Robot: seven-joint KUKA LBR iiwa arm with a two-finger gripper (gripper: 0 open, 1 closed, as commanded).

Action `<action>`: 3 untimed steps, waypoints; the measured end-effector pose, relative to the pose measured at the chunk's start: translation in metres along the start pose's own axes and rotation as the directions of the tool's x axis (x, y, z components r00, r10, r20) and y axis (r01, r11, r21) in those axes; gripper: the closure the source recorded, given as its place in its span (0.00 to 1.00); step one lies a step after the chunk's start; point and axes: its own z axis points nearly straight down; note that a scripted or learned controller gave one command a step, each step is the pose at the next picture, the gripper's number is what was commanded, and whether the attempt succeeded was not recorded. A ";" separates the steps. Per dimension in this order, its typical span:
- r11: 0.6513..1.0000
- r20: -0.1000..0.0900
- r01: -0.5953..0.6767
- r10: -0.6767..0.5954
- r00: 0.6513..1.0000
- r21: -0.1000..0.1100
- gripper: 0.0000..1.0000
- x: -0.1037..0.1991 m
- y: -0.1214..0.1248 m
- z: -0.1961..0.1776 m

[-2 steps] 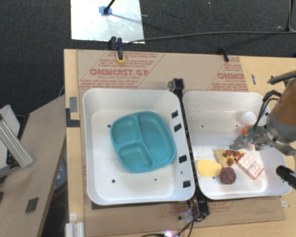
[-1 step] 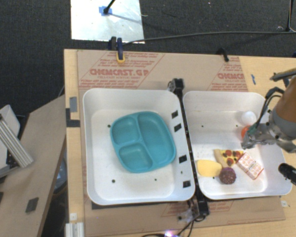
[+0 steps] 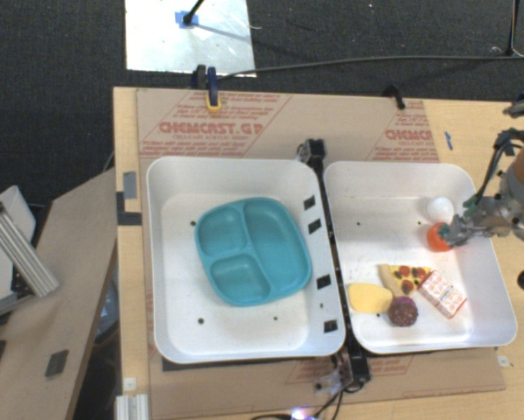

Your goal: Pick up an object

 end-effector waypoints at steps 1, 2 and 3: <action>1.000 0.000 0.001 -0.001 1.000 0.001 1.00 -0.002 0.008 -0.046; 1.000 0.000 0.002 -0.002 1.000 -0.001 1.00 0.002 0.013 -0.110; 1.000 -0.004 0.005 -0.005 1.000 0.006 1.00 0.044 0.015 -0.104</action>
